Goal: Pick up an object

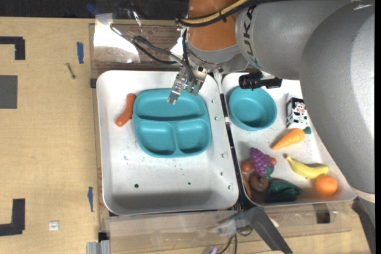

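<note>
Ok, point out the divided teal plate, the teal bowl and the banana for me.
divided teal plate (pixel 172 125): camera view, on its central ridge.
teal bowl (pixel 253 109): camera view, inside its hollow.
banana (pixel 306 168): camera view, mid-body.

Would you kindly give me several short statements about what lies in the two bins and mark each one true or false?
1. The divided teal plate lies in the left bin. True.
2. The teal bowl lies in the left bin. False: it is in the right bin.
3. The gripper is above the plate's upper rim. True.
4. The banana lies on the plate. False: it is in the right bin, beside the orange.
5. An orange sausage-shaped toy lies left of the plate. True.
6. The purple grapes are inside the bowl. False: they lie below it, on the bin floor.
</note>
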`<action>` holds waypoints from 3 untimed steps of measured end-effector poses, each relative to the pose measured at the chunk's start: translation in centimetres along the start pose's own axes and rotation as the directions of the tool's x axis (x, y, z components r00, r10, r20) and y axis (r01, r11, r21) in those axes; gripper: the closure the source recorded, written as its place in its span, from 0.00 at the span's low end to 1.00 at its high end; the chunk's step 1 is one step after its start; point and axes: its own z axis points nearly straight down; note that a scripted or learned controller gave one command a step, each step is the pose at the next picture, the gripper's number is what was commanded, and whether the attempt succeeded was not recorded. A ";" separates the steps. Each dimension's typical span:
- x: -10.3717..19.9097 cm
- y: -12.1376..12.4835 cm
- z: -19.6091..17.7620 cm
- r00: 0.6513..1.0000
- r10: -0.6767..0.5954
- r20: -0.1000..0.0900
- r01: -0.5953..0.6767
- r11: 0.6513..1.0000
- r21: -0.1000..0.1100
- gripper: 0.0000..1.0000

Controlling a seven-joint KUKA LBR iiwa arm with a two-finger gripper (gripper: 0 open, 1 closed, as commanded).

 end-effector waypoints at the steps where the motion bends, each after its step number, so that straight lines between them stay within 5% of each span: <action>1: 2.1 5.0 6.2 0.999 -0.039 -0.006 0.039 0.999 0.006 1.00; 2: 3.9 7.5 1.2 0.998 0.059 0.003 -0.059 0.998 -0.002 1.00; 3: 4.2 7.2 5.8 0.969 0.246 0.003 -0.246 0.969 -0.002 1.00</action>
